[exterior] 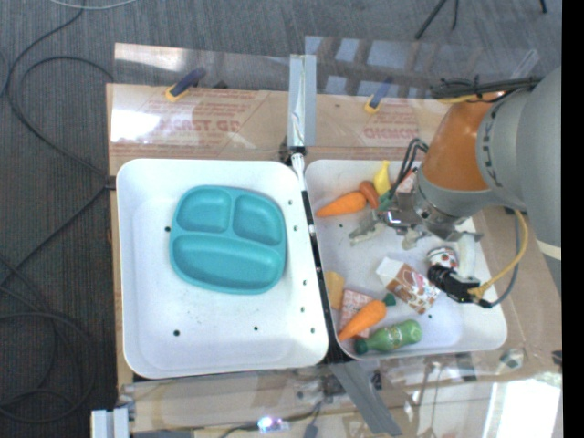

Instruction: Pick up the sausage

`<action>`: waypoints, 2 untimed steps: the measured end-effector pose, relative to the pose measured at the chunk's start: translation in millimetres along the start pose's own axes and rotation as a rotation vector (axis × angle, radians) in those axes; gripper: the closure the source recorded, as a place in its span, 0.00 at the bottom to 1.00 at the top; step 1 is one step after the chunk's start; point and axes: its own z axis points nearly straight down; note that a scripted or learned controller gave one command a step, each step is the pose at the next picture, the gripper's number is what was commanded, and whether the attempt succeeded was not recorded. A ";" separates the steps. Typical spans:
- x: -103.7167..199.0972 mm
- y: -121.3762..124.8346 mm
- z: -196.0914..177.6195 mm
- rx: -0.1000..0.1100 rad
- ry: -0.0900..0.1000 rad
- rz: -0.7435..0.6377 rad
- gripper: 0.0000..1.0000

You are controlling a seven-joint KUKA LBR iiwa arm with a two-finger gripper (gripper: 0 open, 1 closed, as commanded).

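Sausage [370,194] lies in the right bin [474,336], unlifted; gripper [370,233] hovers nearby, fingers spread, pinching nothing

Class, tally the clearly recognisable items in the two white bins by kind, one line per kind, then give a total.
Teal divided plate, in the left bin: 1
Orange carrots, in the right bin: 2
Green bottle, in the right bin: 1
Total: 4
Other small items near the hand are too unclear to name.
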 end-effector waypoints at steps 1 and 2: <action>35.4 17.0 -64.3 -0.002 0.001 -0.153 0.00; 66.0 -10.8 -64.3 -0.001 -0.001 -0.223 0.00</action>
